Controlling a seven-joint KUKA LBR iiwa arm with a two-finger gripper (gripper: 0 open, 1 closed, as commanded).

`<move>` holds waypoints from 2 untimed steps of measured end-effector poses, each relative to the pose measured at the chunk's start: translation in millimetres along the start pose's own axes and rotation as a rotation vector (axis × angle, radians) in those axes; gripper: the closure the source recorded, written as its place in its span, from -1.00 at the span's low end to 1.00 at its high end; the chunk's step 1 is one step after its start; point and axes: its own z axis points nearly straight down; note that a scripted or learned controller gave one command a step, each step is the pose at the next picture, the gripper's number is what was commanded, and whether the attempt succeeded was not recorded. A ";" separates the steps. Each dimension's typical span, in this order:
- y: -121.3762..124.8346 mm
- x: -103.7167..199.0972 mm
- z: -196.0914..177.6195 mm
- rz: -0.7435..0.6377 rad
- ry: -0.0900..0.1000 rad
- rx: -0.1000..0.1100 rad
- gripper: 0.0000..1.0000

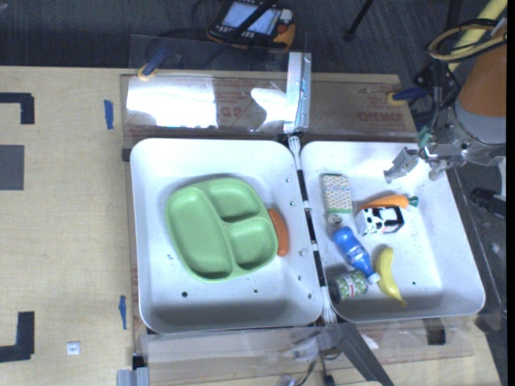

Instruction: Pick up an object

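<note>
The right bin (pixel 451 296) holds several small objects. These are a speckled tan block (pixel 336 192), an orange carrot (pixel 389 203), a black-and-white cow toy (pixel 381 220), a blue bottle (pixel 352 249), a yellow banana (pixel 388 273) and a green can (pixel 350 285). My gripper (pixel 418 167) hangs over the bin's far right corner, above and to the right of the carrot. Its fingers are open with nothing between them, and it touches none of the objects.
The left bin (pixel 153 296) holds a green divided plate (pixel 221 227) with an orange sausage-like piece (pixel 280 232) against its right side. A ridge (pixel 310 232) separates the two bins. A clear panel (pixel 209 95) stands behind them. Cables and the arm's base (pixel 483 95) are at the right.
</note>
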 end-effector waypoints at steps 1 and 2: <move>-15.7 -23.2 78.2 0.067 0.008 -0.011 -1.00; -54.4 12.6 72.5 -0.072 0.002 0.003 -1.00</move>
